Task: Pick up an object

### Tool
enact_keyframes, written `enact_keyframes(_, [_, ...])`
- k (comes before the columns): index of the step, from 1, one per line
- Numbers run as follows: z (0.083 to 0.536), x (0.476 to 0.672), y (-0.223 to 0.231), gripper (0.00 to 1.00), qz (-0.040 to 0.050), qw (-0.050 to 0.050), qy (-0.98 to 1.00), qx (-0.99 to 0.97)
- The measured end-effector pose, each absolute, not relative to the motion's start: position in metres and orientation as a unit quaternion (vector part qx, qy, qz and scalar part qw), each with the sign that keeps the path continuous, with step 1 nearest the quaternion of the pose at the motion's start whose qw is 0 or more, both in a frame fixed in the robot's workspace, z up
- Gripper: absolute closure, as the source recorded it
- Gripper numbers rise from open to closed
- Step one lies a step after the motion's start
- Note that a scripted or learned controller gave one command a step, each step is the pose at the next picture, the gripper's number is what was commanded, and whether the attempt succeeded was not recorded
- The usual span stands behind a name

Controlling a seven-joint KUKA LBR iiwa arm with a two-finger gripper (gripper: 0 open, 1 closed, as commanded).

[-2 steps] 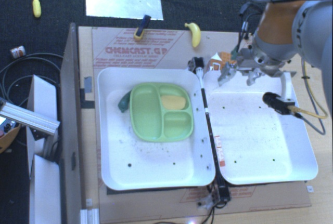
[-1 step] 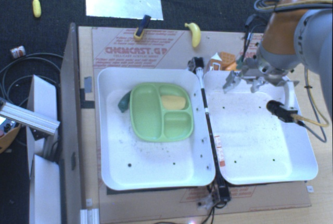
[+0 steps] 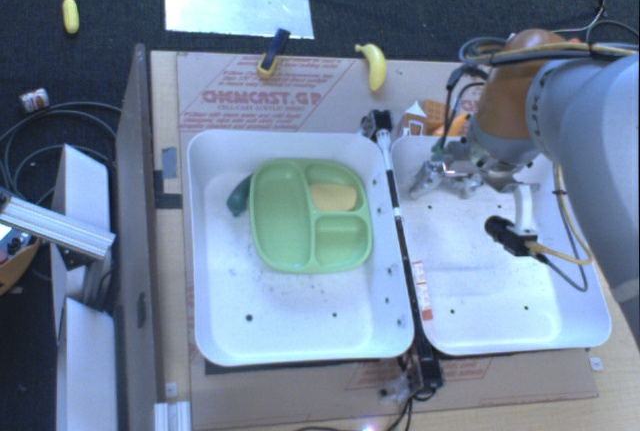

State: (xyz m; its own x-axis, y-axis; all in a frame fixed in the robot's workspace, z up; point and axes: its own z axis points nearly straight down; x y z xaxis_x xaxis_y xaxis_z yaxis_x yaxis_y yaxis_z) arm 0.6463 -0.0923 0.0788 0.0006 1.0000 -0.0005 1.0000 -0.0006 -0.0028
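Grey arm (image 3: 585,119) reaching in from right, orange band up, end effector (image 3: 432,179) pointing left

one fixed camera looks down at a slant from above the table (image 3: 300,79), taking in both bins; the arm (image 3: 580,119) enters from the right.

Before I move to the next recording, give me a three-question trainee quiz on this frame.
1. True or false: the green divided tray lies in the left bin.
2. What sits in the tray's upper right compartment? A) a yellow item B) a banana C) a purple item
3. Fill in: the gripper hangs over the ____ bin.

Key:
1. True.
2. A, the yellow item; the banana lies on the cardboard behind the bins.
3. Right.
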Motion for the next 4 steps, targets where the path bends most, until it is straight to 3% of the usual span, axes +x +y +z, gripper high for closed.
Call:
enact_keyframes(1, [0.101, 0.670, -0.135, 0.00, -0.0014, -0.003, -0.707, -0.707])
enact_keyframes(2, [0.083, 0.654, -0.087, 0.00, -0.0005, 0.001, -0.710, -0.705])
enact_keyframes(3, [0.086, 0.670, -0.121, 0.00, -0.0013, -0.002, -0.707, -0.707])
enact_keyframes(4, [0.085, 0.669, -0.101, 0.00, -0.0009, -0.001, -0.709, -0.705])
